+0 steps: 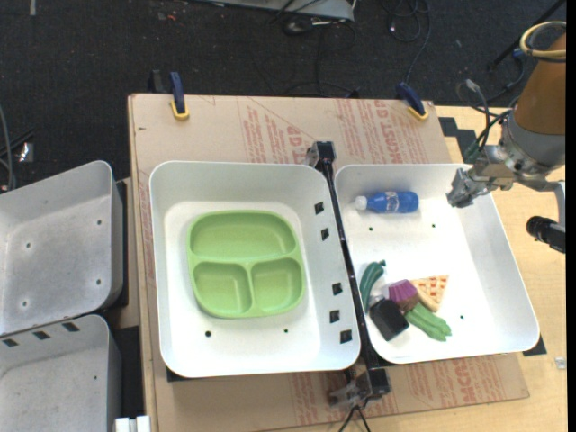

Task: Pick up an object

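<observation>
The right bin (486, 241) holds a small blue bottle (389, 202) lying on its side near the back. A cluster sits near the front: a dark green curved piece (371, 277), a purple item (402, 291), a pizza-slice toy (430, 289), a black block (389, 319) and a green leafy toy (428, 323). My gripper (463, 193) hangs over the bin's back right corner, right of the bottle and apart from it. Nothing shows between its fingers.
The left bin (171, 241) holds a light green divided tray (246, 263). A black divider bar (337, 241) runs between the bins. Blue and yellow clamps (177, 95) hold the cardboard base. White lids (54, 232) lie at the far left.
</observation>
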`<state>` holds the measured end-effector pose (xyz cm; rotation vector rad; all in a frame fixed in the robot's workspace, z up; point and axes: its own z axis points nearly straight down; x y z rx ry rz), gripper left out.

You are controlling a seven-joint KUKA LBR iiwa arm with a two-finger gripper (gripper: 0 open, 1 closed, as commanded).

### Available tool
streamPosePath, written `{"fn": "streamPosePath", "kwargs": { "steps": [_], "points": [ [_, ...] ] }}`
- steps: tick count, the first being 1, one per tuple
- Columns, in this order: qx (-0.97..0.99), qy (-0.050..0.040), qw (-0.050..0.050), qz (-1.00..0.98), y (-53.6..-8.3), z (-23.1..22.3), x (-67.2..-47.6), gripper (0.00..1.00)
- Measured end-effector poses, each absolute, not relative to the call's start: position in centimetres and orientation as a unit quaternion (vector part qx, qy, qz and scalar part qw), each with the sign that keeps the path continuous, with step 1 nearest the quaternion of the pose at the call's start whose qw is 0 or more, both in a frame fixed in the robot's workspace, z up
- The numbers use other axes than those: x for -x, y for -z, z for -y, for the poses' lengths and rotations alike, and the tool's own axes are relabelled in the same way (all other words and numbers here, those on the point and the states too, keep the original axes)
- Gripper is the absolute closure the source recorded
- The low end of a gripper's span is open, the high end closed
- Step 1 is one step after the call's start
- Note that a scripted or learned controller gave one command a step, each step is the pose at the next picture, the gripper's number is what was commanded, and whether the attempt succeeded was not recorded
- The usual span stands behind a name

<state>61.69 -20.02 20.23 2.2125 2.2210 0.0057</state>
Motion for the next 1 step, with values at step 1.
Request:
{"fn": "streamPosePath", "kwargs": {
  "steps": [1],
  "points": [
    [-0.706, -0.0016, 0.004, -0.708, -25.66, 20.06, -61.86, 1.00]
  ]
}}
